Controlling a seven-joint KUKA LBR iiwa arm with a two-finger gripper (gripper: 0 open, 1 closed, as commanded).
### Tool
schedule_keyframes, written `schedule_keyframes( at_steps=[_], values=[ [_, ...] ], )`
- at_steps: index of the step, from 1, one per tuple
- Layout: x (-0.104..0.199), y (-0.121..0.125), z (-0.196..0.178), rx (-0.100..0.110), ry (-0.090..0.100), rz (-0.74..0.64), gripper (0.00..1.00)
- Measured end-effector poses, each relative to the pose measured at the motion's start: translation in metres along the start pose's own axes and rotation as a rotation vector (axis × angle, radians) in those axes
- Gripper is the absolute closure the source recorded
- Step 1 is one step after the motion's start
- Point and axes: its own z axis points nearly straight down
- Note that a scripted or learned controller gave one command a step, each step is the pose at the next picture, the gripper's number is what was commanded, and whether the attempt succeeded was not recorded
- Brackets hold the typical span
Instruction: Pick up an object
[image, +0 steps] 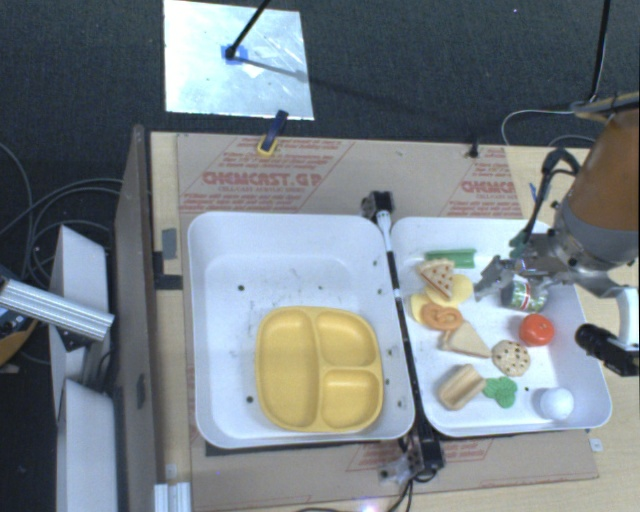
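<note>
The right bin (590, 385) holds several toy foods. Among them are a green stick (450, 257), a pizza slice (436, 275), an orange ring (440, 316), a pale wedge (466, 341), a cookie (510, 357), a red tomato (537, 329), a bread roll (460, 385), a green floret (502, 391) and a white egg (553, 402). My gripper (515, 280) is low over this bin's upper right. It stands open with its fingers spread. A small green, white and red can (522, 295) sits between and just below them.
The left bin (230, 260) bears a yellow divided plate (320, 368). A black clamp (378, 205) sits at the top of the ridge between the bins. Cardboard lies under both bins, and cables run on the floor at the left.
</note>
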Motion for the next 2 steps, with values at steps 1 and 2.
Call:
schedule_keyframes(
  at_steps=[1, 2],
  values=[
    [0.0, 0.045, 0.088, 0.006, 0.0, -0.003, 0.0],
    [0.006, 0.086, 0.169, -0.002, -0.001, -0.002, 0.0]
  ],
)
